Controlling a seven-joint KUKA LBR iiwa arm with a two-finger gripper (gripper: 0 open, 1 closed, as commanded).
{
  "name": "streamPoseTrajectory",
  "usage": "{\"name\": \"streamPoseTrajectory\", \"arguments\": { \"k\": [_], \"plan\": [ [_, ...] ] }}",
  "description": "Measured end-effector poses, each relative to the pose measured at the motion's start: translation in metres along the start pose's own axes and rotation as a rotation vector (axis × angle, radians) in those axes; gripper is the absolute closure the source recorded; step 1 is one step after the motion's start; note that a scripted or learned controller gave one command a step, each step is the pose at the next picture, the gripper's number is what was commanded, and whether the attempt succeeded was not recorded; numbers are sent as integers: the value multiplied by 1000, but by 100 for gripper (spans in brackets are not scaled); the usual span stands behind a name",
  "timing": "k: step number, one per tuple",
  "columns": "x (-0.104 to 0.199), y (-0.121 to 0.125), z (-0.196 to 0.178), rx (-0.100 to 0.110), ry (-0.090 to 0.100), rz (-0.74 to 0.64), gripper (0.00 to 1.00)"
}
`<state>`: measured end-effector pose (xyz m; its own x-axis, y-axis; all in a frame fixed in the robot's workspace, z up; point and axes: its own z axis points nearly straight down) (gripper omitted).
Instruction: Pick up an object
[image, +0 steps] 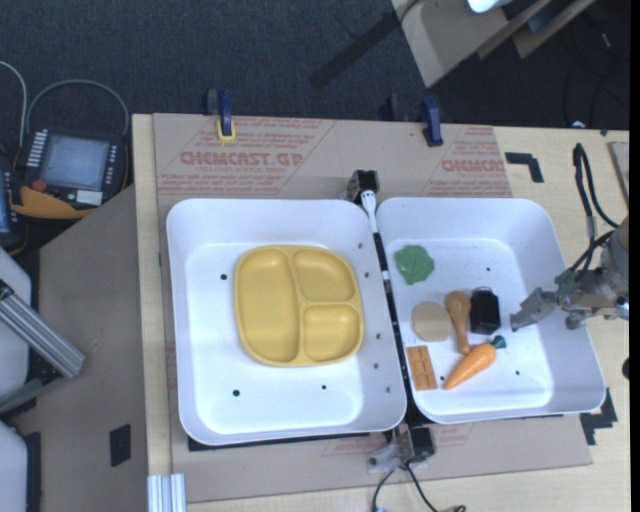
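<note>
Two white bins sit side by side on the surface (150, 300). Left bin (200, 330) holds a yellow divided plate (298, 304), lying flat near its middle. Right bin (530, 385) holds the loose items, grouped toward its left half: green lump (414, 263) near the top, tan disc (432, 321) below it, tan wafer (421, 367) by the bin's left wall, brown stick-shaped piece (459, 317) beside a black block (484, 311), orange carrot (470, 365) lying slanted below them. Gripper (530, 310) sits at the right bin's right side, just right of the black block, apart from every item. Cannot tell whether the fingers are open or closed; nothing visible between them.
</note>
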<state>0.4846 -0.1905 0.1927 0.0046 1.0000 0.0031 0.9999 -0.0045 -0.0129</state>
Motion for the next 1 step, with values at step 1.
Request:
{"name": "streamPoseTrajectory", "arguments": {
  "k": [1],
  "plan": [
    [0, 3, -6, -12, -3, -4, 0]
  ]
}}
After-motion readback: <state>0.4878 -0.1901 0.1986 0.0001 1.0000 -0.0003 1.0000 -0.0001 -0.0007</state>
